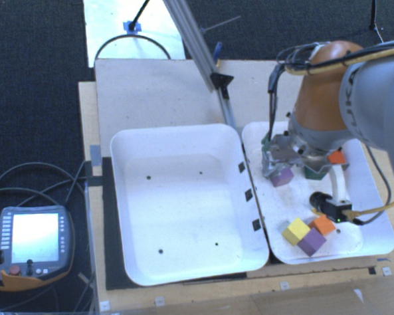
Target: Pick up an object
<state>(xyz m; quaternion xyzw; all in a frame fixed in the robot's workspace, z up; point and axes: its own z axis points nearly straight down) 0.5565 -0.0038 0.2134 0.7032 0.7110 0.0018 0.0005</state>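
Observation:
My gripper [273, 163] is low in the right bin [368, 243], near its left wall, and the orange-banded wrist hides most of it. A light purple block [282, 176] lies right at the gripper's tip, touching or just under it. I cannot tell whether it is held. A green piece [313, 174] and an orange piece [336, 157] peek out from under the wrist. Toward the bin's front a yellow block [297, 231], an orange block [324, 225] and a darker purple block [312, 242] sit close together.
The left bin [129, 191] stands beside the right one, with their rims meeting at the centre. A black connector with a yellow cable [328, 207] hangs over the right bin. A metal pole [197, 47] slants in at the back. A teach pendant [31, 247] lies far left.

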